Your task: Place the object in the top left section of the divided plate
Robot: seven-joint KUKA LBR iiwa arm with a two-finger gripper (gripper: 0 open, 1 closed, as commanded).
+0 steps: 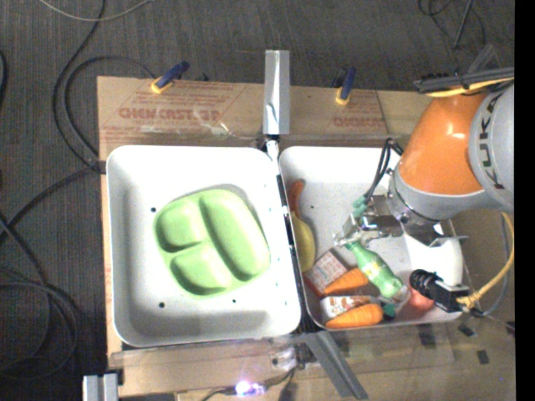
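One gripper [361, 228] is hovering in the right bin [334, 164], fingers apparently pinching the green bottle's [378, 271] neck at its 5 o'clock, carrots [349, 281] lying beside, green divided plate [212, 241] sitting in the left bin [134, 174].

Two shallow white bins side by side on a brown table [125, 115] with printed red lettering: left bin [134, 307], right bin [334, 165]. Metal divider post [277, 90] upright at the back where the bins meet. Two clamps at the rear table edge, one blue and yellow [170, 77], one yellow and blue [344, 85]. Dark carpet floor [50, 224] around the table, crossed by black cables [75, 124] at left and a pale cord [67, 7] at top left.
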